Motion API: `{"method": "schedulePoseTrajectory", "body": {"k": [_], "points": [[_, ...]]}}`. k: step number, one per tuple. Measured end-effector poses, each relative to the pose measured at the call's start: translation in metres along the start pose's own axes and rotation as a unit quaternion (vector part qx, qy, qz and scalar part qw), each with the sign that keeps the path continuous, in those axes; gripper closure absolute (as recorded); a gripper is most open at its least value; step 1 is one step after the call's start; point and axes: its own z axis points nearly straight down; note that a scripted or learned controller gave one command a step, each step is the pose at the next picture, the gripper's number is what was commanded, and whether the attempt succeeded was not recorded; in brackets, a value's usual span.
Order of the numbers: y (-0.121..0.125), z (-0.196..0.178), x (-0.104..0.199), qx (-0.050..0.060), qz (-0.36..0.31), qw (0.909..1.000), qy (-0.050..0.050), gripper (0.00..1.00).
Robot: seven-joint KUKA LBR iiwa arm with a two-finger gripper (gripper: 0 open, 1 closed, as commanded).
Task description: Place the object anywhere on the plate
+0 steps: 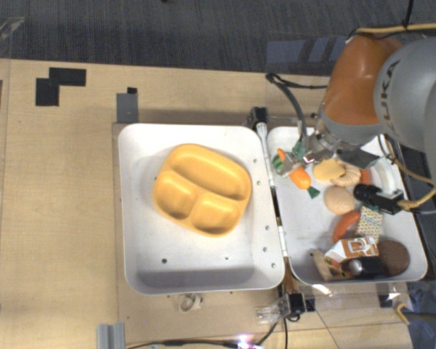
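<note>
A pale wooden surface (58, 217) is carrying two shallow white bins side by side, seen from above at a slant. The grey arm (414, 78), with its orange band (356, 78), is reaching in from the right and hanging over the top of the right bin (298, 246). The left bin (138, 260), smooth white plastic with rounded corners, is holding the plate (202, 187): a yellow, glossy, rounded dish divided into three compartments, sitting tilted near the bin's centre. The right bin is crowded with small things lying close together. The end effector (309, 150) is sitting low among them at the bin's upper left, and whether its fingers are apart or together is impossible to tell, since the wrist is covering them. Just beside it are lying an orange carrot-like piece (300, 178) with green ends and a pale beige lumpy item (330, 170). Below these are resting a tan rounded lump (341, 200), a reddish-orange tapered piece (345, 225), a small printed carton (357, 249) and a dark brown rounded shape (392, 256) in the lower right corner. Which of these is the object to be placed is unclear; all are lying in the right bin, apart from the plate.
</note>
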Motion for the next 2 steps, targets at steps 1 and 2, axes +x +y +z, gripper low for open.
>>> {"method": "schedulePoseTrajectory", "body": {"k": [1,2], "points": [[0.0651,-0.0479,0.0407,-0.002,0.106,0.9944,0.001,1.0],[0.064,-0.0473,0.0391,-0.001,0.107,0.9943,0.0,0.0]]}}
